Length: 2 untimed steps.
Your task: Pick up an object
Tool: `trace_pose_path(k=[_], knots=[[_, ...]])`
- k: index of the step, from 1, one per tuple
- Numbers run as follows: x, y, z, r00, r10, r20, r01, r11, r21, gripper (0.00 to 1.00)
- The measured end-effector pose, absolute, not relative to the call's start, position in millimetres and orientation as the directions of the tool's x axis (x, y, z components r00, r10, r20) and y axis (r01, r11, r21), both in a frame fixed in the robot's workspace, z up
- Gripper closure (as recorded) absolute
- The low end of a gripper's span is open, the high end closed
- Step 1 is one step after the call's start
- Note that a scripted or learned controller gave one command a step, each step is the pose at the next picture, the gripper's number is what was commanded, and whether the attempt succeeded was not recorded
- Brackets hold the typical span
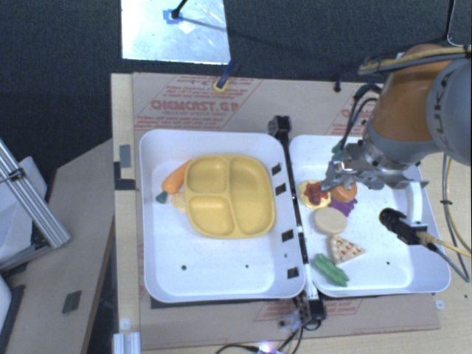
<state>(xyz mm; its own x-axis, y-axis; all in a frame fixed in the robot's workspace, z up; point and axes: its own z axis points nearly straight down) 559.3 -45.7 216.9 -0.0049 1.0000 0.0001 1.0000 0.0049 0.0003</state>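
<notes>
- The gripper (333,177) hangs low over the upper left part of the right bin (383,265). Its tip blends into the toys beneath it, so I cannot tell whether it is open or closed, or whether it has hold of anything.
- Just under it lie a red-and-yellow piece (315,194) and an orange piece (344,193), both partly covered and hard to identify.
- A purple piece (345,206) peeks out below the orange one.
- Nearer the front lie a round beige disc (330,220), a pale wedge (345,250) and a green pod (330,269).
- In the left bin (221,265), a yellow plate (225,195) touches a carrot (175,177).
- The arm (413,116) is cut off at the right edge.
</notes>
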Motion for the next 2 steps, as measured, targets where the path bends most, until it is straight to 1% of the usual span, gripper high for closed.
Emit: trace_pose_path(k=[1, 2], knots=[[558.3, -57.7, 216.2, -0.001, 1.000, 0.000, 1.000, 0.001, 0.001, 1.00], [559.7, -46.1, 233.3, -0.006, 1.000, 0.001, 1.000, 0.006, 0.003, 1.00]])
